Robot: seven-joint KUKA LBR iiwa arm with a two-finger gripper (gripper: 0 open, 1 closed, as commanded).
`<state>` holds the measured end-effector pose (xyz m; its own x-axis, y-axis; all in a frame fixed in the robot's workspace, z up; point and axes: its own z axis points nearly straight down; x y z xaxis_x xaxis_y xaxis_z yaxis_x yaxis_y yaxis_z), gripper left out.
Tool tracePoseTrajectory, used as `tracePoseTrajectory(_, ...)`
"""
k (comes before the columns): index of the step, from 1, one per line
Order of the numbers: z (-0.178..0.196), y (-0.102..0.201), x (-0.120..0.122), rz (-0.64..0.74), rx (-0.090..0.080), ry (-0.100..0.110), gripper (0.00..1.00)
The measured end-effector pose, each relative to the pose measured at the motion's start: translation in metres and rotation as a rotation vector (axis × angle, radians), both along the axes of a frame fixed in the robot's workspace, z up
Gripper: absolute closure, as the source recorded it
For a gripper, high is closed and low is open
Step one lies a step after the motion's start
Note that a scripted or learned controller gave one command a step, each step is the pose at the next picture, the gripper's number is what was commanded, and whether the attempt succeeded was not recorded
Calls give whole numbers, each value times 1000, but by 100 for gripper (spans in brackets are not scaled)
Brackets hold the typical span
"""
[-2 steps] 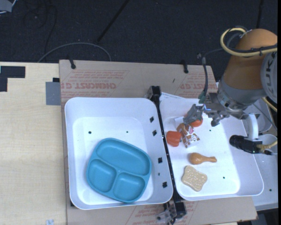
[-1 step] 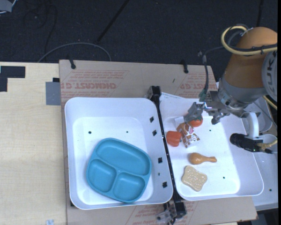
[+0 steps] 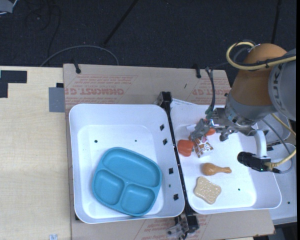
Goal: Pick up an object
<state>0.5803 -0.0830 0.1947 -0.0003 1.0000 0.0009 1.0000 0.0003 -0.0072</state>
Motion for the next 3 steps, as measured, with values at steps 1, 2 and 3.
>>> tracePoseTrajectory(1,-64,0,-6,0,1,3,0)
tracePoseTrajectory(2,-79,-3,-1,-3,-5,-22,0)
tracePoseTrajectory(3,-69,-5,0,-8,-8,-25,100)
